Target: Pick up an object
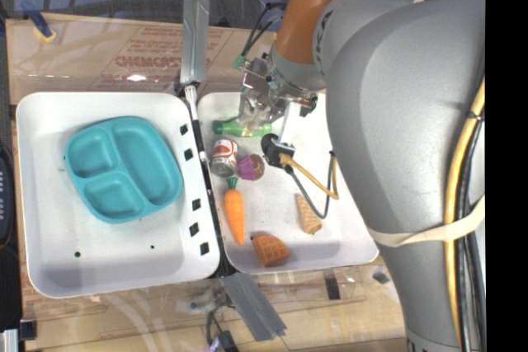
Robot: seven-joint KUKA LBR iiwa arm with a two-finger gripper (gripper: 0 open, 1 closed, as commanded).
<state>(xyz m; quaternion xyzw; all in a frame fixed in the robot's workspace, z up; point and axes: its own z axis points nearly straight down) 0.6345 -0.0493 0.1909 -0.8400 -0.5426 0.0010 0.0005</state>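
My gripper (254, 113) hangs low at the back of the right bin (326, 247), its tips right over a green bottle (233, 128) lying on the bin floor. Just in front of the bottle lie a small can (223, 157) and a purple toy (251, 167). An orange carrot (235, 212) lies along the bin's left wall. A waffle-like piece (271, 249) rests at the front, and an ice-cream cone (308, 214) lies to its right. The arm's bulk hides the right part of this bin.
The left bin (49, 260) holds a teal divided plate (124, 167). A divider with black clips (198, 177) separates the two bins. A yellow cable (309, 181) loops from the wrist over the right bin. Cardboard lies behind the bins.
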